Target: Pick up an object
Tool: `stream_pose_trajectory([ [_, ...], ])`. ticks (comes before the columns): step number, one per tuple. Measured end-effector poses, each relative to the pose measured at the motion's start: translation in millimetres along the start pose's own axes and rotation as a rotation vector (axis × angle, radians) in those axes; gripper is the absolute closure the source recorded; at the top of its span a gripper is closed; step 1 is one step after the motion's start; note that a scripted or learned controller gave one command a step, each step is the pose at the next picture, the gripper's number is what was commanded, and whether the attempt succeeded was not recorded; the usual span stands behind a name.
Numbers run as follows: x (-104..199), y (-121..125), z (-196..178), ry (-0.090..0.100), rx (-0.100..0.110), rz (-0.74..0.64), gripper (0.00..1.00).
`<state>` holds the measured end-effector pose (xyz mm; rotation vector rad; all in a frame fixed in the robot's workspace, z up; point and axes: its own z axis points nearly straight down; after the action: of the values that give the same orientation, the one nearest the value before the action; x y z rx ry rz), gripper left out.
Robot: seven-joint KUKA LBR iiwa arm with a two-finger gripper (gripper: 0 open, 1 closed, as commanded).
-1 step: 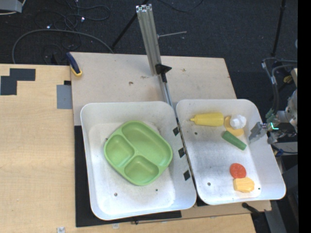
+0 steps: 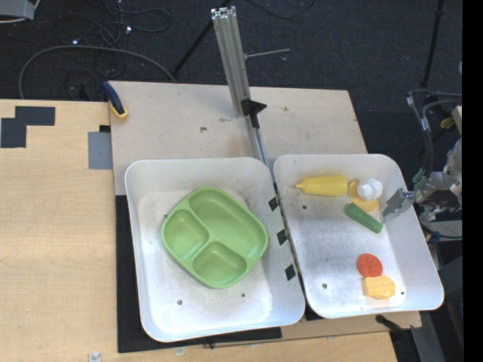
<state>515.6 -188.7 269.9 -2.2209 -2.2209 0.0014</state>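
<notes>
The right bin (image 2: 332,292) holds several small objects. A yellow squeeze bottle (image 2: 323,185) lies near its far wall, with a white round piece (image 2: 369,189) just right of it. A green stick (image 2: 364,218) lies slantwise below them. A red disc (image 2: 369,264) and a yellow-orange block (image 2: 379,286) sit near the front right corner. My gripper (image 2: 395,202) comes in low over the bin's right rim, just right of the green stick and the white piece, with nothing visibly held.
The left bin (image 2: 151,292) carries a green divided plate (image 2: 214,237). An upright aluminium post (image 2: 232,59) stands behind the bins. Black clips (image 2: 281,236) sit along the seam between the bins. Cables and arm hardware (image 2: 441,194) crowd the right edge.
</notes>
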Motion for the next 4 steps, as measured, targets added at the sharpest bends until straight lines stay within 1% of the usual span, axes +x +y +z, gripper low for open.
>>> stream_pose_trajectory([
  [1, 9.3, 1.5, 60.4, 0.003, 0.007, -0.001, 0.0],
  [2, 10.9, -9.7, 117.5, 0.003, 0.008, 0.001, 0.0],
  [3, 8.1, -5.7, 164.5, 0.0, -0.002, 0.0, 0.0],
  [4, 7.5, -7.0, 157.3, 0.002, 0.003, 0.006, 1.0],
])
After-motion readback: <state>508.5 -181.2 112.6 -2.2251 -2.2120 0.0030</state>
